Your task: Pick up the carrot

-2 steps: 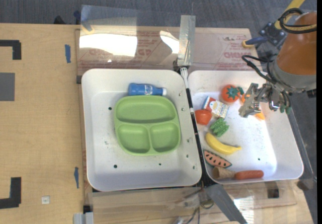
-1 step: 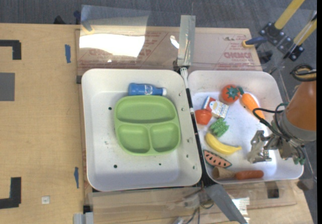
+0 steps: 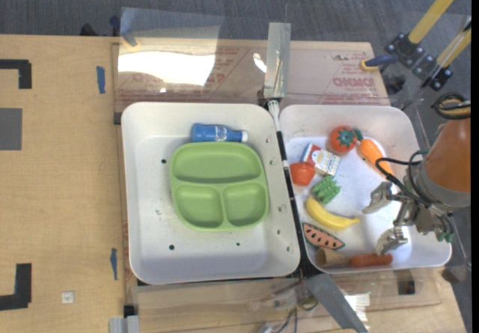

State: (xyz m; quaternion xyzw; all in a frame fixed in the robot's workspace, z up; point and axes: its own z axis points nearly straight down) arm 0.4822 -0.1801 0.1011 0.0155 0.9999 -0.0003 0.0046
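The carrot point(image 3: 370, 150), orange with a green end, lies in the right bin point(image 3: 426, 249) near its back, just right of a red tomato point(image 3: 344, 138). My gripper point(image 3: 388, 218) hangs over the right side of that bin, in front of the carrot and apart from it. Its two metal fingers point(image 3: 380, 197) are spread open with only bare bin floor between them. The orange wrist band point(image 3: 453, 159) sits at the view's right edge.
The right bin also holds a small carton point(image 3: 323, 162), a red piece point(image 3: 302, 173), a green leafy piece point(image 3: 325, 189), a banana point(image 3: 329, 215), a watermelon slice point(image 3: 323, 236) and a red sausage-like piece point(image 3: 370, 259). In the left bin are a green divided plate point(image 3: 219, 183) and a blue bottle point(image 3: 217, 133).
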